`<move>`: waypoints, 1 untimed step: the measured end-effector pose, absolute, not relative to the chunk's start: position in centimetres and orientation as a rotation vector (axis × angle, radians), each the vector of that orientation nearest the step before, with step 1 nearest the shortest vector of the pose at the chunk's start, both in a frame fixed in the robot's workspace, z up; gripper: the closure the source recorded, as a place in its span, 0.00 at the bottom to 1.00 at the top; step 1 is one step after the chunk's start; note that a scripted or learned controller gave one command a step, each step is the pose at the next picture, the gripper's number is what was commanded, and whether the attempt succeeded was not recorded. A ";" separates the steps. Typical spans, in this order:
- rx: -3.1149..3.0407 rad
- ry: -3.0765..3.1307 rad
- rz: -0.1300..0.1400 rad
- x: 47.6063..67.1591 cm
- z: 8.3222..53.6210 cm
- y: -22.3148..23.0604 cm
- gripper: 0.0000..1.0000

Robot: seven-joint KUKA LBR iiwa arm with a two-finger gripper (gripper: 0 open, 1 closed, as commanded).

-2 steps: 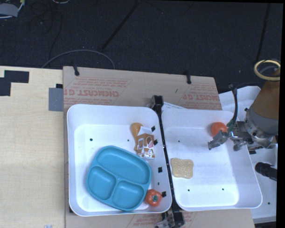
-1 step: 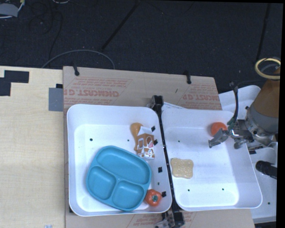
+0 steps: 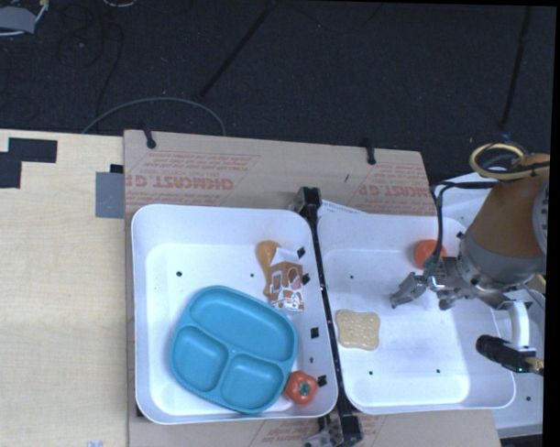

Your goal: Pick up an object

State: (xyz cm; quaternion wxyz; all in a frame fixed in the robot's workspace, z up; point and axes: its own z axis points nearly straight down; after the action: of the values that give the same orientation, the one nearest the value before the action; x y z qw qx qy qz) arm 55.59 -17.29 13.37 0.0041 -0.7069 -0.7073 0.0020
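From the overhead camera, the grey arm with its orange band reaches in from the right, and its two-finger gripper (image 3: pixel 424 294) hangs over the right shallow white bin (image 3: pixel 398 396). The fingers look spread apart with nothing between them.

The likeliest thing to pick is the flat, pale tan, bread-like slice (image 3: pixel 357 329), which lies on the floor of the right bin near the divider, just below and left of the gripper and apart from it. I judge it light and soft, probably foam or rubber, thin enough that a top-down pinch must catch its two opposite edges; the fingers could easily slide over it or only press it flat. A small orange-red round object (image 3: pixel 427 252) sits near the back of the same bin, partly hidden by the arm. It seems firmer and easier to clamp across its middle, though it may roll.

The left shallow white bin (image 3: pixel 155 259) holds a blue three-compartment plastic plate (image 3: pixel 231 350), a small red tomato-like ball (image 3: pixel 301 387) touching the plate's lower right rim, a crumpled white printed wrapper (image 3: pixel 286 287) and a brownish-orange curved piece (image 3: pixel 267 255) just behind it.
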 end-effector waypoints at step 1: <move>-2.219 -2.218 0.003 55.5 8.5 -17.2 0.00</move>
State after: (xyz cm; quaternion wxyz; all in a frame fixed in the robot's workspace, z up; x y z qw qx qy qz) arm 55.53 -17.19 8.50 0.0021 -0.7072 -0.7070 0.0011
